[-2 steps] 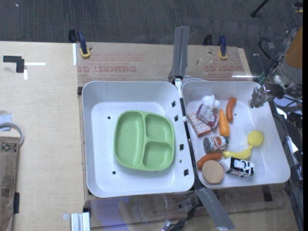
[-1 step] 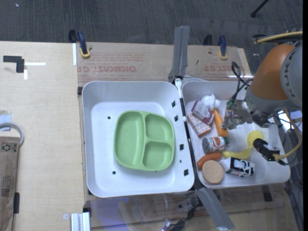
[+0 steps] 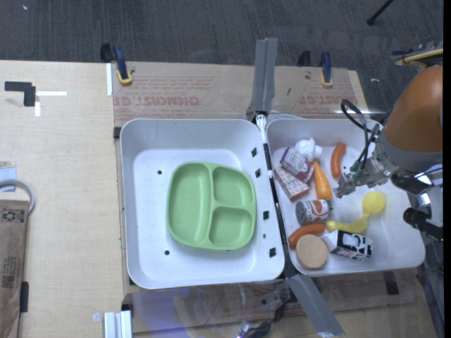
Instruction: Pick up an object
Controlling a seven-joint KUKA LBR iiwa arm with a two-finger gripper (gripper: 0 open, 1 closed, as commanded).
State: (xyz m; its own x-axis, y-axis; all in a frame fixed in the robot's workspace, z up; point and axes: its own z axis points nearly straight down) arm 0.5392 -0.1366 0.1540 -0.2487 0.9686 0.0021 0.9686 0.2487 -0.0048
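Observation:
The right bin (image 3: 394, 263) holds several small toy foods. Among them are an orange carrot (image 3: 322, 182), a red sausage (image 3: 338, 159), a yellow pear-shaped piece (image 3: 368, 208), a small can (image 3: 313, 209) and a red packet (image 3: 295, 163). My gripper (image 3: 349, 183) hangs low over this bin, between the carrot and the yellow piece and just below the red sausage. I see nothing clearly held in it. The arm's orange band (image 3: 419, 111) covers the bin's far right corner.
The left bin (image 3: 141, 189) holds a green three-part plate (image 3: 211, 205). Near the right bin's front lie a tan round piece (image 3: 312, 252), an orange sausage (image 3: 306, 232) and a black-and-white carton (image 3: 352, 245). A white lump (image 3: 305, 147) sits at its back.

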